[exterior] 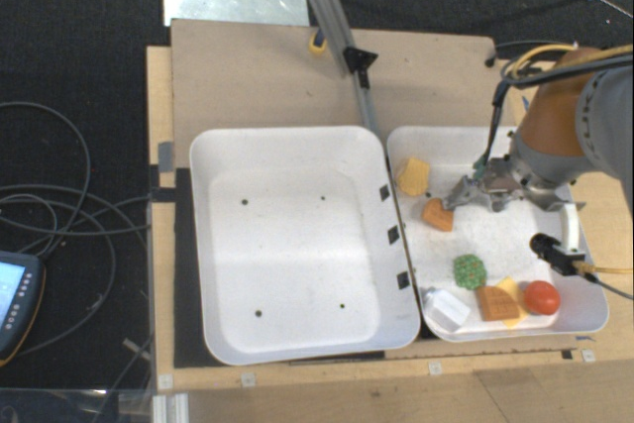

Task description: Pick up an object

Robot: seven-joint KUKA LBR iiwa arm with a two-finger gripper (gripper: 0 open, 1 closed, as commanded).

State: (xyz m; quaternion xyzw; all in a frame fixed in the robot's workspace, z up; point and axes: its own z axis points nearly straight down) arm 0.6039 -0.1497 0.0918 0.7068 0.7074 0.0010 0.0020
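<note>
Two shallow white bins sit side by side on a brown counter [248,74], seen from above at a slant. At far left, off the counter, a handheld screen [15,297] lies on dark carpet among loose black cables [69,203].

The left bin [213,173] shows its bare white floor, dotted with a few small dark holes. A grey pole [327,0] slants down from the top of the view to the seam between the bins.

The right bin [594,312] holds the objects. Nearest the shared wall, a yellow block [414,176] rests in the upper part, with an orange block [438,215] just below it. Along the front edge lie a white piece [448,309], a knobbly green ball [470,269], an orange-brown slab [495,303] touching a thin yellow wedge [510,288], and a glossy red ball [541,297] in the right corner.

The gripper [464,198] reaches in from the right, low over the bin's middle, its metal tip just beside the orange block's right edge. The orange block is small, chunky and matte, lying flat on the bin floor; it is not lifted. Whether the fingers are apart or together cannot be told from this angle. Behind the gripper, the arm [594,119] shows its orange band and yellow cabling.
</note>
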